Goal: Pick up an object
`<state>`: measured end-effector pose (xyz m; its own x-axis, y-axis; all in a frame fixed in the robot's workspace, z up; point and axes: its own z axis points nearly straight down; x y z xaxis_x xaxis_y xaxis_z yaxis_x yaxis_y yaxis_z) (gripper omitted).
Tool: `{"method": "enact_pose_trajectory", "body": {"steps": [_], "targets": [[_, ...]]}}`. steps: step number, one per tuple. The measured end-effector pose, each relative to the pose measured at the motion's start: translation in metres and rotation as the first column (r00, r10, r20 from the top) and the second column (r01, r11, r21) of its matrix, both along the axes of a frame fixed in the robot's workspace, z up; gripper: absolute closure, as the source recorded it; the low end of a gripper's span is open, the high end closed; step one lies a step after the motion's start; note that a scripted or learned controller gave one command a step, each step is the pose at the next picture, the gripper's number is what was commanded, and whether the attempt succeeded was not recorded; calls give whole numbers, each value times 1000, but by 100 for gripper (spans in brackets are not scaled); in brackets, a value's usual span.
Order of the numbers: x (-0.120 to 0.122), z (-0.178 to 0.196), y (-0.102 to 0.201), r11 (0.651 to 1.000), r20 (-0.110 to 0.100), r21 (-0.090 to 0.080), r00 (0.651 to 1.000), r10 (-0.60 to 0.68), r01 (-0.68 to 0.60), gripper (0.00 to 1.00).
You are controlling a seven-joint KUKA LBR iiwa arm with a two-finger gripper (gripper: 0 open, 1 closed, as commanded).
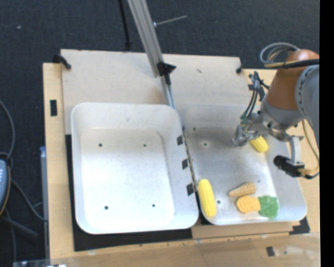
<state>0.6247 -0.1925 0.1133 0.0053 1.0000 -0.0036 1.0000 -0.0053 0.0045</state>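
The right bin (211,121) holds several toy foods. A long yellow corn cob (206,197) lies by its left wall near the front. A tan corn piece (242,190), an orange round piece (247,204) and a green leafy piece (269,206) sit together at the front right. A small yellow piece (259,144) lies at the bin's right side, right beside my gripper (242,137). The gripper hangs low over the bin floor, just left of that piece. Whether it touches the piece I cannot tell.
The left bin (83,127) stands beside the right one, their walls meeting at mid-bench. A slanted metal post (147,32) rises from the bench behind the bins. Cables and a black fitting (289,166) hang off the arm's wrist over the right bin's edge.
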Motion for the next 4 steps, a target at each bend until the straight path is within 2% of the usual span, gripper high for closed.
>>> {"method": "enact_pose_trajectory", "body": {"steps": [2,3,4], "targets": [[-3,91,-6,1000,2,1,1000,-1,1,100],[3,156,-6,1000,5,0,1000,7,-7,100],[-12,163,48,1000,-3,4,1000,12,-12,100]]}}
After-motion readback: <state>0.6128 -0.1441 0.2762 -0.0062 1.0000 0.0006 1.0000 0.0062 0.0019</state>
